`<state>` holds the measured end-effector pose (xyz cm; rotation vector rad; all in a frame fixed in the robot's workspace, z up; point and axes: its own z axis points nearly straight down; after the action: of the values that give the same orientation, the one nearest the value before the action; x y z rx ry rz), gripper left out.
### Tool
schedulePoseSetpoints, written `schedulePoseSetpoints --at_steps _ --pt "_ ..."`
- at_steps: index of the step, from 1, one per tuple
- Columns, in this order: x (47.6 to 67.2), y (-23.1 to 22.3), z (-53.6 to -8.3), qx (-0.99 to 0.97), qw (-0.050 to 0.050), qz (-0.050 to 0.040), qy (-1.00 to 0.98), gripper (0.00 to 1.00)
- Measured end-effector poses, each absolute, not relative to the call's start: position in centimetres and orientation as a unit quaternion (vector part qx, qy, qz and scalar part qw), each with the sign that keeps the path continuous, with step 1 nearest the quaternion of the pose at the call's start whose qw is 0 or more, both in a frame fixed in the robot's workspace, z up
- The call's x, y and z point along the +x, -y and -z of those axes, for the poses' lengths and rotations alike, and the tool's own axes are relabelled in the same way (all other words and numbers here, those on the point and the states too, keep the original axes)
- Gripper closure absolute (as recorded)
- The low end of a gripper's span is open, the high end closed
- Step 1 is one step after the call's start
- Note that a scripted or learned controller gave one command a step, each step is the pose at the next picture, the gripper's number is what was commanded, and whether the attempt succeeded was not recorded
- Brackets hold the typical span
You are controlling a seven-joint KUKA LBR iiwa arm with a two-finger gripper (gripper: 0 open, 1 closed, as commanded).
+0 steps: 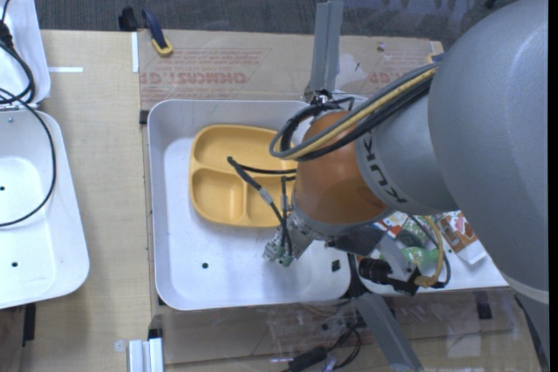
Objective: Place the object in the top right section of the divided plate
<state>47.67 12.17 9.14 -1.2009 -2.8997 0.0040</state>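
The yellow divided plate (228,179) lies in the upper middle of the white bin (162,213), and its right part is hidden under my arm. Two small sections show along its lower edge and one wide section along its upper edge; all that shows of them is bare. My gripper (281,250) hangs just below the plate's lower right corner, close above the bin floor. A small greenish bit shows at its tip, too small to tell what it is. The grey arm with its orange band (336,179) covers the right half of the bin.
Several small colourful objects (420,250) lie to the right of the gripper, partly hidden by the arm. A second white bin (39,213) with a black cable stands at the left. Cardboard (227,65) covers the bench behind the bins.
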Motion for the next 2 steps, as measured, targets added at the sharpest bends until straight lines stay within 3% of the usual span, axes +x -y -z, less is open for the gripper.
schedulePoseSetpoints --at_steps 1,2 --pt "47.74 -13.07 -10.17 -0.407 0.001 -0.0008 0.913 1.0" --pt "47.58 -13.06 -10.08 -0.407 0.003 -0.0023 0.913 0.0"
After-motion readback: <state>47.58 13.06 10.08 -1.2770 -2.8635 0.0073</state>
